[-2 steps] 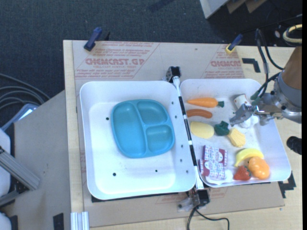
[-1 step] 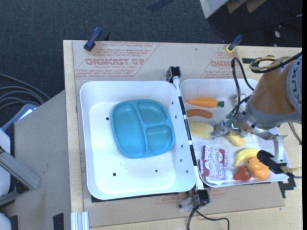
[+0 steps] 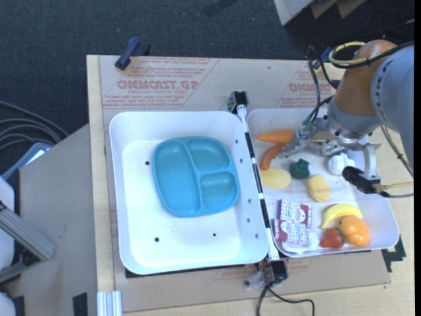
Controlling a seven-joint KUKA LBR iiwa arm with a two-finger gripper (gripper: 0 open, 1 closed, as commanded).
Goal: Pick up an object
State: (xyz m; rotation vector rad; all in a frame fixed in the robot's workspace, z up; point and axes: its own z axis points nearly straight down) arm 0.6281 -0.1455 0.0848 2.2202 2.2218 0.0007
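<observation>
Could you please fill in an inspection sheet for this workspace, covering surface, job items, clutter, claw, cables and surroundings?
Surface: bench covered in printed brown sheet, bearing the left bin and the right bin side by side.
Job's things: right bin holds a carrot, an orange sausage shape, a yellow lump, a dark green piece, a pale yellow block, a banana, an orange fruit, a red piece and a printed packet.
Clutter: blue divided plate in the left bin; blue clip at the bench's far edge.
Claw: claw low over the right bin's far end near the carrot; finger state unclear.
Cables: black cables on the floor at left; cable by the arm.
Surroundings: dark carpet.
</observation>
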